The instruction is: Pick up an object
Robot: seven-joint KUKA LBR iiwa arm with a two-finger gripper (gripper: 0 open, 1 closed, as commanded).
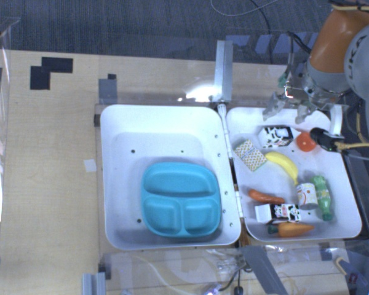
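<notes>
A pale wooden surface (49, 183) bears black square markers (49, 71) at far left; dark grey carpeted floor (141, 17) lies beyond, crossed by a thin cable (258, 6).

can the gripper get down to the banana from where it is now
Probably yes. The gripper hangs above the right bin's far end, and the banana lies uncovered with nothing stacked on it.

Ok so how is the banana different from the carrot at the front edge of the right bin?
The banana is yellow and curved; the carrot is orange and nearly straight. The banana lies mid-bin on a slant, while the carrot lies along the front wall of the right bin. The banana looks somewhat longer. Both are long toy foods lying flat, and neither is in the gripper.
</notes>
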